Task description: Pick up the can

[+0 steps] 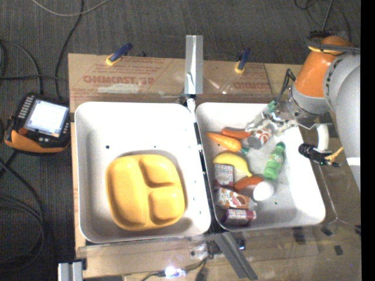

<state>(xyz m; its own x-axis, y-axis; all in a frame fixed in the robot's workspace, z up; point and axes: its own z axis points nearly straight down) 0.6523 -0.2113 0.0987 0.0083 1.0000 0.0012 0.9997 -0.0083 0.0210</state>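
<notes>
The can [259, 137], small and silver with a red label, lies in the upper middle of the right bin [304, 204], beside two carrots. My gripper [267, 122] hangs just above and to the right of it, at the bin's far right corner. The gripper's metal tip overlaps the can's top edge. Whether it touches the can is unclear. The grey arm with its orange band [316, 78] comes in from the right.
The right bin also holds two carrots [225, 140], a green bottle [273, 160], a yellow fruit [230, 161], a white egg shape [263, 190] and several small packets [232, 199]. A yellow divided plate [146, 190] lies in the left bin [94, 122]. A pendant [38, 122] rests off the bench at left.
</notes>
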